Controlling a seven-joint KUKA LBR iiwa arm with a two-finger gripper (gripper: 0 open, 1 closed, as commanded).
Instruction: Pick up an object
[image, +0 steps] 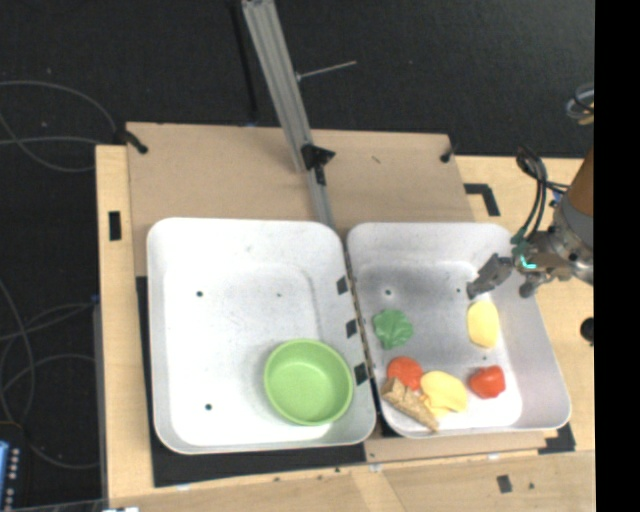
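Nearest the camera, along the front of the right bin (540, 330), lies a cluster of small items: a tan, crust-like piece (410, 405) at the front wall, a yellow piece (445, 390) touching it on its right, a red-orange piece (404, 370) just behind it, and a red piece (488, 381) slightly apart to the right. Farther back in the same bin rest a green leafy-looking item (392, 326), near the divide between the bins, and a pale yellow oval item (483, 323) toward the right wall. The left bin (200, 260) holds a light green bowl (308, 381), upright in its front right corner, close to the shared edge. The gripper (508, 278) hangs over the rear right part of the right bin, just behind the pale yellow oval item; its two dark fingers (488, 275) stand spread apart with nothing between them, so it is released and grasps no object. Every item rests on a bin floor. A slanted metal rail (285, 100) crosses the bench (230, 170) behind the bins, ending near their shared rear corner.
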